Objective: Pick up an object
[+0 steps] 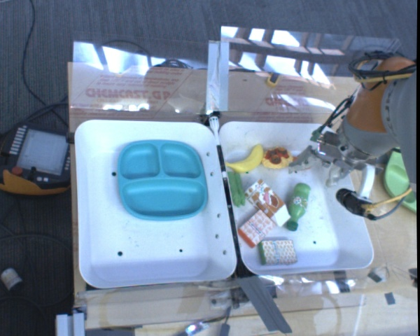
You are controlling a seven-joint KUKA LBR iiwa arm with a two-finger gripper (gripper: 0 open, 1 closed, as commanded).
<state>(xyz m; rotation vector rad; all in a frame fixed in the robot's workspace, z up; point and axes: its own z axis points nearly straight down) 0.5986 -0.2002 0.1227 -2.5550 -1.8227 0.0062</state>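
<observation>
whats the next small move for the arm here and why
Probably shift the gripper toward the view's left and down over the green bottle. The gripper hangs over the right bin near its upper right, with nothing seen between its fingers, and the bottle lies closest with bare floor around it.

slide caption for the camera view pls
Grey arm's pincer above right white bin of toy food; blue divided plate in left.

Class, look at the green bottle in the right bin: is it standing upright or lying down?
Lying down. The green bottle rests on its side on the right bin floor, white cap toward the camera.
</observation>
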